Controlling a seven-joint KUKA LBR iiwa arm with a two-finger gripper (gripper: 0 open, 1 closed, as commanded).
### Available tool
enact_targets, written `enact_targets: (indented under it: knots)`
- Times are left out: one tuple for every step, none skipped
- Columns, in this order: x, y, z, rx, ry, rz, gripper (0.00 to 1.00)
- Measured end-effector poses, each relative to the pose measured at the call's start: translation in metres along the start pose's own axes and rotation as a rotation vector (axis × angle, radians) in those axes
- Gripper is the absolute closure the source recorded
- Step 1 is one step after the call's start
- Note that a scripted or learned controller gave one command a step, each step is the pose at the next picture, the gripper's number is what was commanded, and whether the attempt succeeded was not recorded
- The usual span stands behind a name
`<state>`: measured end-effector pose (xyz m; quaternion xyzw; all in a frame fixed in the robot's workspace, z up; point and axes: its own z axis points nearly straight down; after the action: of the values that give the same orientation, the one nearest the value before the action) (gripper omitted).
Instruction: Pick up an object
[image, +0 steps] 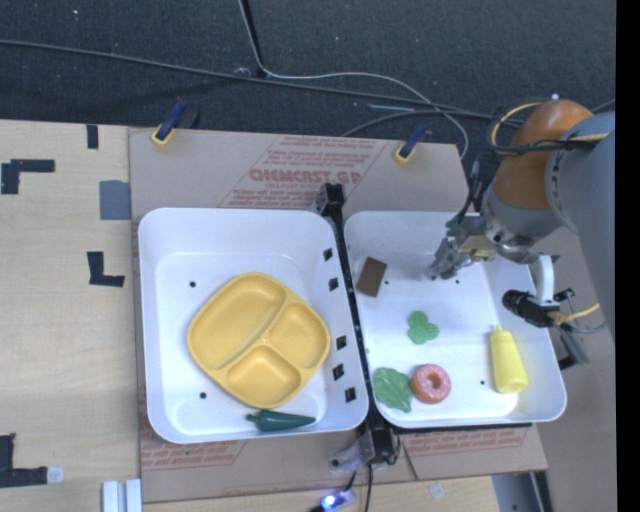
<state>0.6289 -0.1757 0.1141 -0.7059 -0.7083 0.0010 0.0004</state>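
The right bin (400, 232) holds a brown block (372, 276) near its left wall, a small green piece (422, 327) in the middle, a green leaf (392, 388) and a pink donut (431, 383) at the front, and a yellow bottle (507, 360) by the right wall. My gripper (447, 262) hangs over the bin's back right part, to the right of the brown block, with nothing seen in it.
The left bin (160, 250) holds a yellow divided plate (258, 338) and a dark green pepper (282, 421) at its front edge. A black divider (342, 290) runs between the bins. Cables cross the dark floor behind the bench.
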Motion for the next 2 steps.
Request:
enact_targets:
  knots:
    - [0.009,0.002,-0.046,-0.005,0.001,0.001,1.0]
    - [0.002,0.003,-0.091,-0.006,0.0,0.002,1.0]
